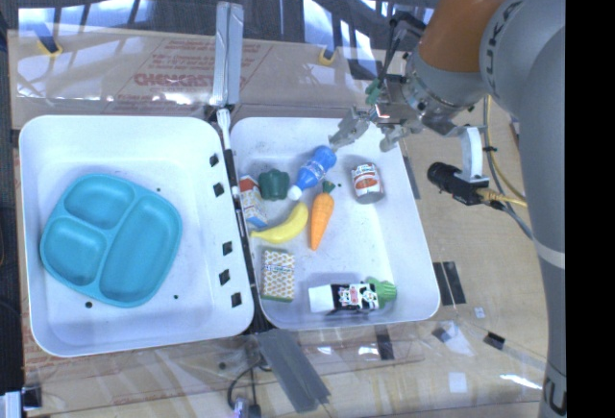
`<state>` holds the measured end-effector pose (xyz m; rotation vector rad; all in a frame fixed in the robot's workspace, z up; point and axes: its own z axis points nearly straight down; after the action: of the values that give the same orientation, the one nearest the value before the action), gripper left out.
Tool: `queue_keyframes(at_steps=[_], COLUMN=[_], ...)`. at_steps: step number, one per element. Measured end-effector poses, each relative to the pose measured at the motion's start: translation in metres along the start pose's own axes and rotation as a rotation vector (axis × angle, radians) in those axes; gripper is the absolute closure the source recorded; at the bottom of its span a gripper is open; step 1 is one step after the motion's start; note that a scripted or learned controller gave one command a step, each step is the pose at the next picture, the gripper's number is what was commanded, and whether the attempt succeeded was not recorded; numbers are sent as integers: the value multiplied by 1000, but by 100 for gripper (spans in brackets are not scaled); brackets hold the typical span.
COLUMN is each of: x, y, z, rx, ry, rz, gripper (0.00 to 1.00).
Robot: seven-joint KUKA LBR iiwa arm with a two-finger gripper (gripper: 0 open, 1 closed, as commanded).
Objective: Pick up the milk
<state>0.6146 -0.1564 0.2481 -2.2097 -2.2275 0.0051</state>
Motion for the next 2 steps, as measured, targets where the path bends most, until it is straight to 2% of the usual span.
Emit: queue_keyframes(at_steps=[1,2], x=[56,33], y=[31,-12], z=[-13,122], rx=[-5,3], ry=[0,-1], rz=[227,130], gripper=[0,0])
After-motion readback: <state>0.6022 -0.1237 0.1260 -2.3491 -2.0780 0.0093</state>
